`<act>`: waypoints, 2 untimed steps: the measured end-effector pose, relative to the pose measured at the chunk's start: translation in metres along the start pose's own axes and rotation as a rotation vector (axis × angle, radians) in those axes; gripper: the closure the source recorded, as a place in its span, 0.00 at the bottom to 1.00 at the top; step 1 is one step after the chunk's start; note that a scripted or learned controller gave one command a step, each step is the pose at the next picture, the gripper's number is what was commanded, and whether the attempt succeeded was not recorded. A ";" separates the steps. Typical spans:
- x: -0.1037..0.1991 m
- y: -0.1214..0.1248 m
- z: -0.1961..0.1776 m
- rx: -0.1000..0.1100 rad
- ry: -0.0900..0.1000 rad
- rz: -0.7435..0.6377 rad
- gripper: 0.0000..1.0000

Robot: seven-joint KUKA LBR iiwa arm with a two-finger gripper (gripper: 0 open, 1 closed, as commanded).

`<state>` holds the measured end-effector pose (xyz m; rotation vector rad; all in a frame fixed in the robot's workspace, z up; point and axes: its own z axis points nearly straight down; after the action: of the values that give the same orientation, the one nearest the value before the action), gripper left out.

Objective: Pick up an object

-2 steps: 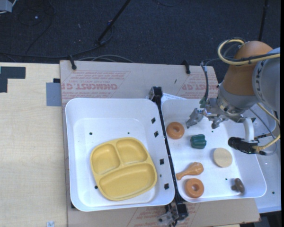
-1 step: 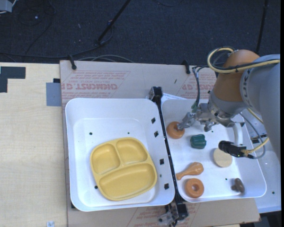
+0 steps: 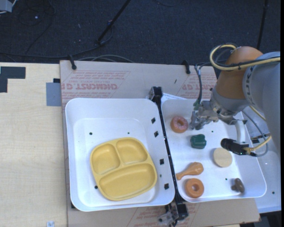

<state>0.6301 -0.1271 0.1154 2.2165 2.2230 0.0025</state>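
Observation:
In the right bin (image 3: 255, 186) lie a pink doughnut (image 3: 179, 124), a dark green pepper-like piece (image 3: 198, 141), a pale round biscuit (image 3: 223, 157), a tan drumstick (image 3: 190, 170), an orange doughnut (image 3: 194, 187) and a small brown lump (image 3: 237, 186). My gripper (image 3: 197, 122) hangs low at the back of this bin, just right of the pink doughnut and just above the green piece. Nothing shows between its tips.
The left bin (image 3: 80, 126) holds a yellow divided plate (image 3: 123, 168). A black divider (image 3: 162, 141) runs between the bins. Cables and a black fitting (image 3: 234, 146) trail from the arm over the right bin's right side.

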 end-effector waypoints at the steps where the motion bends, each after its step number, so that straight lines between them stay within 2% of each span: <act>1: 0.006 -0.004 -0.059 0.001 0.000 0.001 1.00; 2: 0.001 0.001 -0.104 0.000 0.000 0.002 1.00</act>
<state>0.6313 -0.1261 0.2193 2.2183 2.2214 0.0021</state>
